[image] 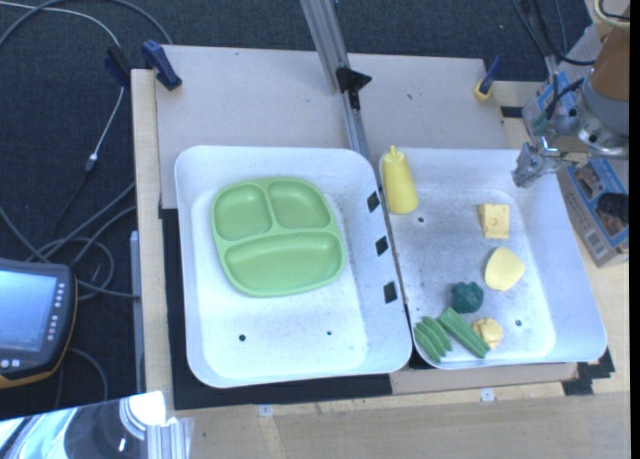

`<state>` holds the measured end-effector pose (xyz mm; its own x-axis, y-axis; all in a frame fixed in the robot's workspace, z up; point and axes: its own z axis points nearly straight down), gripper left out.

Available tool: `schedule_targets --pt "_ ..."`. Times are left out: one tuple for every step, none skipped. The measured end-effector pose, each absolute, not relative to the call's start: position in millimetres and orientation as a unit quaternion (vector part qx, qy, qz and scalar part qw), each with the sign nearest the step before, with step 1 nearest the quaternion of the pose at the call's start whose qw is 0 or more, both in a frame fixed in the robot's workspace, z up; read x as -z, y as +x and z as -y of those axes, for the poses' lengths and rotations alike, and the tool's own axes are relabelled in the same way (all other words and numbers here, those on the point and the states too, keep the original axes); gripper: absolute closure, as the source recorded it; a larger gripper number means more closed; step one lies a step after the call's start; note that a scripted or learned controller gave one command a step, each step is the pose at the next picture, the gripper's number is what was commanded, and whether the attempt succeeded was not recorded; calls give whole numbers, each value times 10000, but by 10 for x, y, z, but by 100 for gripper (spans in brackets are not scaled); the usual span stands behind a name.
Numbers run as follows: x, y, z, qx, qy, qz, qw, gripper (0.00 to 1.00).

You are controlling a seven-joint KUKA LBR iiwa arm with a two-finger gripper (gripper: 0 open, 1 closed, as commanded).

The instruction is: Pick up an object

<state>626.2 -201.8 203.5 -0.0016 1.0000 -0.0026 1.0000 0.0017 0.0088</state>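
Nothing picked up yet. My gripper hangs over the right bin at its upper right edge, carrying nothing; open or closed, can't tell. Nearest obj: yellow block, lying untouched, approx. between gripper and yellow lemon.

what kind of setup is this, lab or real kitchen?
Likely a robotics lab bench, not a kitchen: two shallow white bins clamped to a board, plastic toy food such as a yellow mustard bottle, loose cables over dark carpet, and a handheld control pendant.
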Motion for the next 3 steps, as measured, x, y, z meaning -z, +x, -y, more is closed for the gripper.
schedule_targets --pt "-2341 6276 2017 -14 7065 -7077 26 100" --pt "-2263 6233 1538 -3 7052 -7090 -16 100" --pt "-2357 6152 1070 -8 7049 -7093 -16 100"
